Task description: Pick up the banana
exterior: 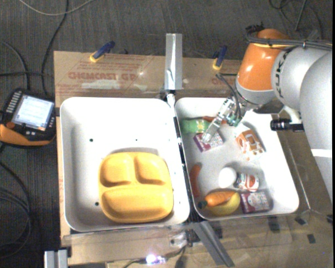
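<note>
Pincer (219, 123): hangs low over the far part of the right bin, over the purple packet; honestly can't tell whether it's apart or together from this angle
Arm (290, 77): grey with the fat orange band, comes in from the right side, above the right bin's far corner
Left bin (78, 127): sits just beside the right bin, their rims pretty much touching down the middle
Right bin (285, 172): my landmark for everything here, white and shallow
Yellow tray (136, 186): three compartments, lies in the left bin, so well left of the right bin
Pendant (27, 118): screen lit, on the floor far left of the right bin, past the left bin
Banana (228, 204): inside the right bin at its near edge, an orange carrot-looking thing (219, 197) lying across it
Red-white carton (250, 144): mid right bin, toward the far side
Purple packet (207, 142): far-left part of the right bin
White ball (227, 177): centre of the right bin, just above the banana
</note>
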`<state>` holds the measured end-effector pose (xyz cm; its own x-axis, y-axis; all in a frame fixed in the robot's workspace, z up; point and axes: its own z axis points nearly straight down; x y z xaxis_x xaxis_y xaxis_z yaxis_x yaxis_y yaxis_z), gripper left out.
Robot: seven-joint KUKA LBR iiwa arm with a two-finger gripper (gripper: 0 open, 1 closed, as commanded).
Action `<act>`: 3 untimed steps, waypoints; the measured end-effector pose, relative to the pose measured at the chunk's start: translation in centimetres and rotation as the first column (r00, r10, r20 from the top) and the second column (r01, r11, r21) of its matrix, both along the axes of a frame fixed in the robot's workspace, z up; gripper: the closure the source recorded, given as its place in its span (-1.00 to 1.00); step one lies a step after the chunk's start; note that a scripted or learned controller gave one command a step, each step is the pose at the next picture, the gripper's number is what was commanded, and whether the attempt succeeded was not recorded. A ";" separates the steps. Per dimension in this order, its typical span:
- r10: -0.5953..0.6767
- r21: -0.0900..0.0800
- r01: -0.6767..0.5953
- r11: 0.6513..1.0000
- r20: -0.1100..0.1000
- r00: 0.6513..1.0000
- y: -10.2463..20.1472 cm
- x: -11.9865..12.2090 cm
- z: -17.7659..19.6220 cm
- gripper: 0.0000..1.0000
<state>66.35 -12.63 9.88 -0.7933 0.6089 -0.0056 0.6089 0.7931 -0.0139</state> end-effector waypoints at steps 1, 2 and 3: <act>0.029 -0.006 -0.029 1.000 0.011 1.000 1.3 -0.4 0.1 -1.00; -0.097 0.007 0.097 0.995 0.007 0.995 1.7 -0.1 0.0 -1.00; -0.264 0.012 0.264 0.964 0.008 0.964 2.6 -0.3 12.2 -1.00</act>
<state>66.09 -10.02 22.11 -0.6041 0.7969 -0.0040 0.7969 0.6041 0.0004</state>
